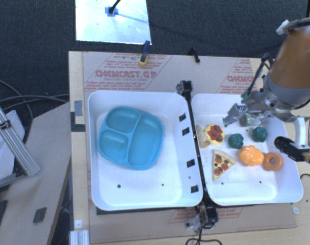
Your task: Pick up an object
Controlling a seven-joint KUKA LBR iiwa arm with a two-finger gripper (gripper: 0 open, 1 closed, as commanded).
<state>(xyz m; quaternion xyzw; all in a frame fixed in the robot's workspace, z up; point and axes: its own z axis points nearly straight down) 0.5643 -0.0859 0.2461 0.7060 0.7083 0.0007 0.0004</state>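
Tabletop (78, 152) carries two white bins side by side. Left bin (109, 188) holds a blue divided plate (130, 138), lying flat, a bit toward 10 o'clock of bin centre. Right bin (247, 190) holds the toy food. Arm (296, 60) comes in from 3 o'clock; pincer (241, 115) hangs low over the right bin's 12 o'clock area, can't tell if anything sits in its grip. Orange fruit (251, 155) mid-bin, donut (272, 161) touching it at 3 o'clock. Round pizza piece (214, 134) at 9 o'clock, pizza slice (222, 163) at 7 o'clock. Two dark green lumps (235, 140), (259, 133) just under the pincer.
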